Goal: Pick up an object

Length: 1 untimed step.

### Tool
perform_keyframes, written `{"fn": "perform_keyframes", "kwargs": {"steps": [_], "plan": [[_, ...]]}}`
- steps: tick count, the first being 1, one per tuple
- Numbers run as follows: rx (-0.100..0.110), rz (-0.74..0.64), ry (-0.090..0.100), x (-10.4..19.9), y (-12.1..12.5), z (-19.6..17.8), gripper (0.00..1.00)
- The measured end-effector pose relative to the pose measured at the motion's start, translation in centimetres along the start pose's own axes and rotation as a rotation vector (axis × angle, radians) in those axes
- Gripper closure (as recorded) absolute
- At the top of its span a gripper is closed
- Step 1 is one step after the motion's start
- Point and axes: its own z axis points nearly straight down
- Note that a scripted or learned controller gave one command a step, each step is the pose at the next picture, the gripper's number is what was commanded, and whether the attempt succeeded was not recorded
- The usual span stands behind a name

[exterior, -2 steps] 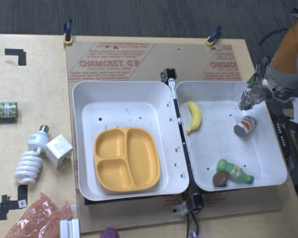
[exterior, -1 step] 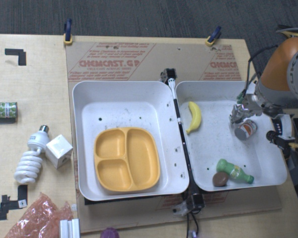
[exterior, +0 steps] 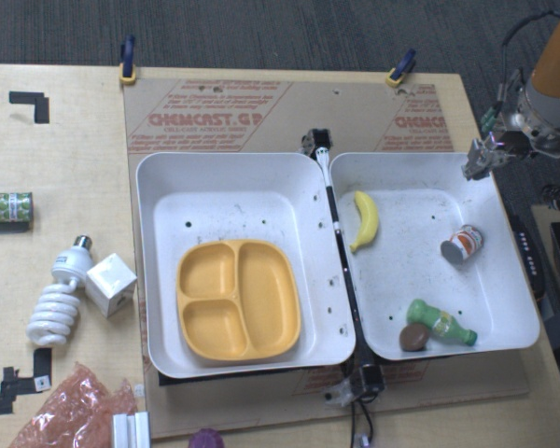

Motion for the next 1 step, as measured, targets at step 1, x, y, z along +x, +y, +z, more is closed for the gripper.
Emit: {"fn": "perform_keyframes", "kwargs": {"steps": [1], "plan": [[0.000,0.000,0.000,0.00,0.00,0.00,0.00]]}}
